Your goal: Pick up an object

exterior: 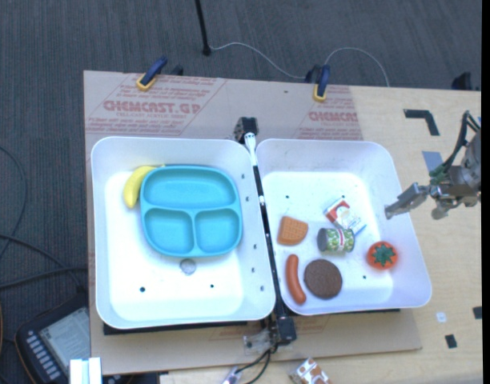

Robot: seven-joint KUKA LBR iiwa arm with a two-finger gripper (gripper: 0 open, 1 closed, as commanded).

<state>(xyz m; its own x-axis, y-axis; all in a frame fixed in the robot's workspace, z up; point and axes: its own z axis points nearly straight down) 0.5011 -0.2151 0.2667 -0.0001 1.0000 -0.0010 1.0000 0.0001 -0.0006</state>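
Red toy tomato sits in the right bin near its right wall, the closest piece to the gripper, which hovers over that rim (up and right of it) with fingers spread, gripping nothing

The arm's jaws hang low at the view's right edge, finger state unclear.
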